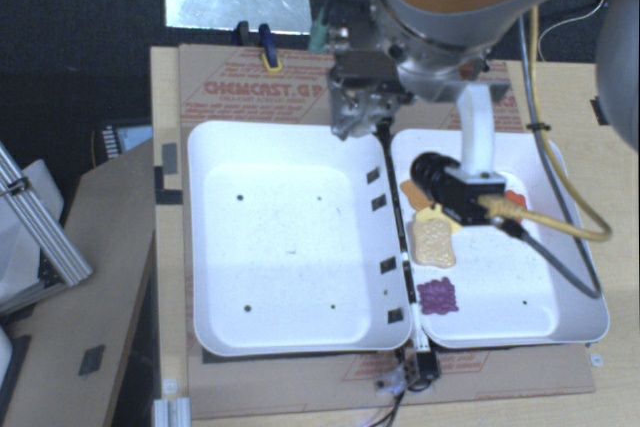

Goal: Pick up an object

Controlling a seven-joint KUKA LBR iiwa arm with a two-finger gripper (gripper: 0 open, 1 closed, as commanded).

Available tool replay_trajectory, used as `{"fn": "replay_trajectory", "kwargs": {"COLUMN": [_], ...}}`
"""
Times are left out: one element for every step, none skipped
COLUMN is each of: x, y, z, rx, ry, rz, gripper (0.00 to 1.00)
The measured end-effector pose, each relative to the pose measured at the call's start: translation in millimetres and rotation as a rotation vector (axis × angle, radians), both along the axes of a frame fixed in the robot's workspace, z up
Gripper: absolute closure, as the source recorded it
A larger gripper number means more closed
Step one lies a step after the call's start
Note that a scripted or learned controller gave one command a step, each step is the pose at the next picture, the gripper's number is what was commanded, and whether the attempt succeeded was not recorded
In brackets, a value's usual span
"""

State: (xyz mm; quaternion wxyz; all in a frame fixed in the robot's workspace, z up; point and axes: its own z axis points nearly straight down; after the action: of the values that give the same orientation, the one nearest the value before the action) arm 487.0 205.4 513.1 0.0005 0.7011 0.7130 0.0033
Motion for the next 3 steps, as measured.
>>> {"fn": "replay_trajectory", "kwargs": {"x": [0.2, -1.4, 4.4], "y": [0.4, 30.3, 27.1], "z": [11.1, -91.1, -389.2], "rx": [0.002, -0.007, -0.010], "ry": [-0.001, 0.014, 0.020], "rz": [0.006, -0.010, -0.017], "gripper": [1.00, 1.00, 1.00]}}
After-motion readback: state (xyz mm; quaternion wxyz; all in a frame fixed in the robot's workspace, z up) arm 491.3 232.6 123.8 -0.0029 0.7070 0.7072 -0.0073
